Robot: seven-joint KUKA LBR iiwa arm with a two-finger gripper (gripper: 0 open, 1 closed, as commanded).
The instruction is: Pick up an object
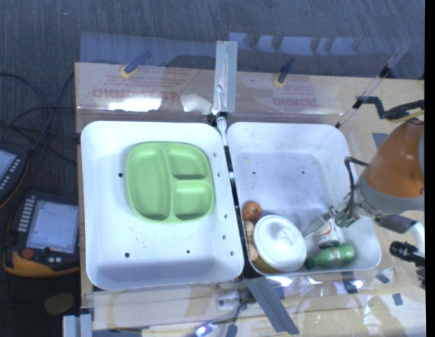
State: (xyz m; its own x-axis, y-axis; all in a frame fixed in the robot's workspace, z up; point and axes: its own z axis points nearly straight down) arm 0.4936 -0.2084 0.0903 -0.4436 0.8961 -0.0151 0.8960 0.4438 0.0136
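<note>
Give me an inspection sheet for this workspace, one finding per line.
Surface: two white bins side by side, left bin and right bin.
Job's things: green divided plate in left bin; white lidded container, green bottle, small orange-brown object crowded in right bin's near corner.
Clutter: nothing seen.
Gripper: gripper low in right bin, just above the green bottle; finger state unclear.
Cables: black cables on floor at left.
Surroundings: handheld screen device left of the bins; grey carpet.
</note>
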